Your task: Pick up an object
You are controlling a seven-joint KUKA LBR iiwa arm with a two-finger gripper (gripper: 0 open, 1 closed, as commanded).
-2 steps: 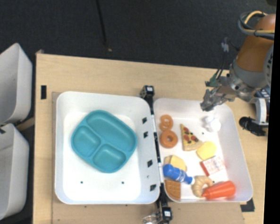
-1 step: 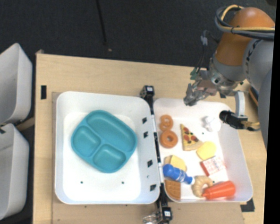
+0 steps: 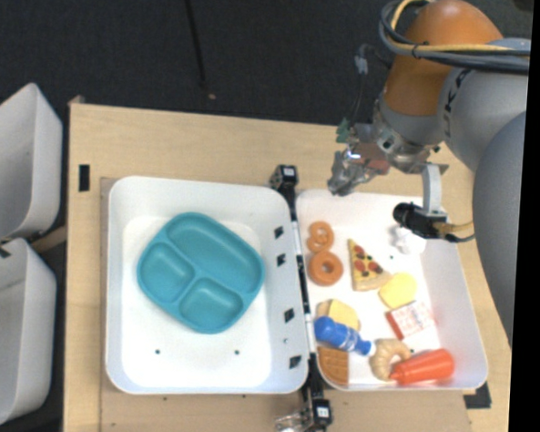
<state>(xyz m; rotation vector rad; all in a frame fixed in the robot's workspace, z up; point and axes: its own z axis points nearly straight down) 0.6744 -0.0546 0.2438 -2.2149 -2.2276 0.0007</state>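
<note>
A: While I've got the gripper point(image 3: 343, 180) parked high over the far edge of the right bin point(image 3: 466, 296), what's the plan? Task just says pick up an object.

B: I'd go for the nearest thing, the small pretzel ring point(image 3: 320, 234). It lies flat on the bin floor, just this side of the fingertips and a touch to camera-left, close to the divider between the two bins.

A: Jaws?

B: Can't tell from this angle if they're open or shut. Nothing sits between them that I can see, so I'm calling it empty-handed.

A: How do I do it well?

B: My call: bring the arm toward the camera until I'm square over the ring, then straight down. It's low and flat, so I'd straddle one side of the ring or the whole width, and go nearly to the floor before closing. Watch the bin wall on that side.

A: Neighbours?

B: Donut point(image 3: 325, 268) is just beyond the pretzel ring, toward the camera, near but apart. Pizza slice point(image 3: 365, 266) sits beside that, to camera-right. Risk is nudging the donut if I overshoot.

A: Left bin?

B: Blue divided plate point(image 3: 201, 272) in it, well apart from the gripper. Ignoring it.
</note>
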